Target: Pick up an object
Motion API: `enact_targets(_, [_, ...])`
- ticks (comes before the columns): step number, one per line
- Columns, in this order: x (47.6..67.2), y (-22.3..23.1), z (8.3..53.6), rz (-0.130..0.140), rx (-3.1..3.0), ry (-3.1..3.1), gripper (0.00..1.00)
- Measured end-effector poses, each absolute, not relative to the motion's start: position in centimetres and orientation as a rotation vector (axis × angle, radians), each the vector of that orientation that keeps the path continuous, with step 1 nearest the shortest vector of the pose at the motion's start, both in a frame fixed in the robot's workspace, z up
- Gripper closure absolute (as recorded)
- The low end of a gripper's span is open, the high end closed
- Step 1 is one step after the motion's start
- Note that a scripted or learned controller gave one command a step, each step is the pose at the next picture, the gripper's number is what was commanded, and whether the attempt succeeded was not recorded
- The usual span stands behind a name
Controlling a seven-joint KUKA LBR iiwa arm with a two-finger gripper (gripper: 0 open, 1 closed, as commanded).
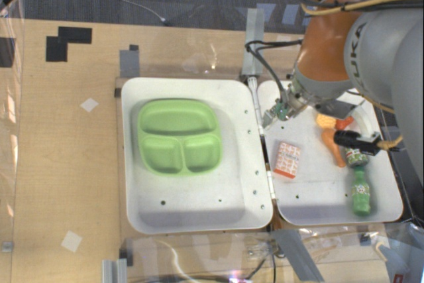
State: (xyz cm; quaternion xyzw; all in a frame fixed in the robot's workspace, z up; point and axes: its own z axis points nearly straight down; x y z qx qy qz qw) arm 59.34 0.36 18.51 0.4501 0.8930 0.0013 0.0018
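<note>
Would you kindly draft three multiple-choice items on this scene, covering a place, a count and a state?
1. Where is the green tray?
A. left bin
B. right bin
C. on the bench

2. How many compartments does the tray have?
A. two
B. three
C. five

3. How is the green bottle posed?
A. standing
B. lying flat
C. held aloft

Answers: 1 A, it rests inside the left bin. 2 B, one long compartment above two smaller ones. 3 B, it lies on the floor of the right bin, apart from the end effector.

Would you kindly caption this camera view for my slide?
Grey arm's gripper above right white bin; green divided tray in left white bin.
</note>
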Motion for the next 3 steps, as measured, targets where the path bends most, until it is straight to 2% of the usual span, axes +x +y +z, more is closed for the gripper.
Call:
enact_targets(1, [50.5,9.9,18.5,0.010,1.292,2.864,1.00])
enact_targets(2, [48.7,10.5,18.6,0.002,1.712,2.633,1.00])
enact_targets(3, [48.6,19.8,20.6,0.005,2.213,2.231,1.00])
